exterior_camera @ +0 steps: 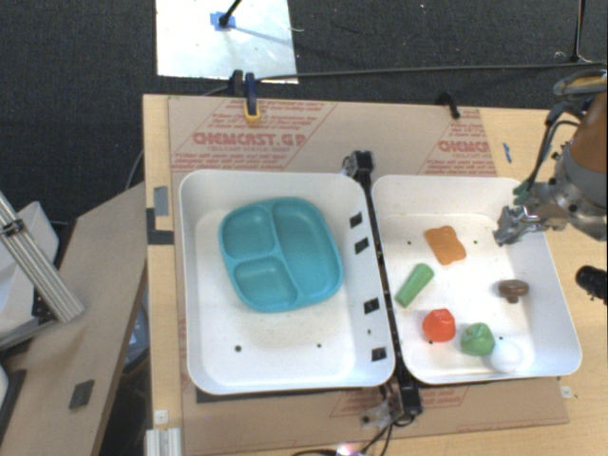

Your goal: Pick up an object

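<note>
approaching, by my reading: the hand [510,224] sits at the right of the frame, over the upper right edge of the right bin [551,297], with nothing between its tips. whether it is spread or pressed together i cannot tell at this size and angle. no pick made yet.

candidates, all in the right bin:
- orange block [445,244], upper middle of the bin, nearest the hand, lying flat
- green stick [414,284], tilted, near the divider between the bins
- brown piece [513,290], small, right of centre
- red ball [438,325], lower middle
- green pepper [476,337], just beside a white ball [506,354] in the lower right; those two look to be touching

judgement: next move calls for choosing one item and dropping the hand straight over it. the orange block or brown piece look the easiest, each standing apart from its neighbours. the pepper and white ball are crowded together and close to the bin wall, so riskier.

left bin [204,255] carries a teal divided tray [280,253].

surface: both bins rest on printed cardboard [313,131] laid over a pale wood tabletop [157,126]. dark carpet floor [76,74] around it; a white sheet [223,27] lies at upper left of the frame with a blue mark. metal rail [43,274] at the left edge.
</note>
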Controlling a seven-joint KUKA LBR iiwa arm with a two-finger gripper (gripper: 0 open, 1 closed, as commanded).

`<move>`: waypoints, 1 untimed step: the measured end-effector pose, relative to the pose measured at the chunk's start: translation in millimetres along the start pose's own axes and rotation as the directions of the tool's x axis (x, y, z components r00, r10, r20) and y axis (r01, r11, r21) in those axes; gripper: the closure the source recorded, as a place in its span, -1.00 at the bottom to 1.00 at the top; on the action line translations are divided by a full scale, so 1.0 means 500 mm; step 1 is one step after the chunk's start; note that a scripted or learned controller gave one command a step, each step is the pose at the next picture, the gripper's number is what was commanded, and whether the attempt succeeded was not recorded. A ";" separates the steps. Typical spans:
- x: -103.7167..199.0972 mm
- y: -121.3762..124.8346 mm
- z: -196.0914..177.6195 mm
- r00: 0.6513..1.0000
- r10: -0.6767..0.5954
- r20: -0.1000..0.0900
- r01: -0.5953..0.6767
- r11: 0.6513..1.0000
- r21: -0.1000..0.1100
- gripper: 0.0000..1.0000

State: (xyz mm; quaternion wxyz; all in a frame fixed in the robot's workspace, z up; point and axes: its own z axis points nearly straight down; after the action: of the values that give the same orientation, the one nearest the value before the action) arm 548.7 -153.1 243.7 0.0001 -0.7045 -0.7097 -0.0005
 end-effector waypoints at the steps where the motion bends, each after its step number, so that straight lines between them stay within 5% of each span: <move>1: 0.107 0.001 0.003 1.000 0.000 0.000 0.000 1.000 0.000 1.00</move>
State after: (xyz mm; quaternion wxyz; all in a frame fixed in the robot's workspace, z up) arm 548.8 -99.5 242.3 -0.0002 -0.7044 -0.7098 -0.0005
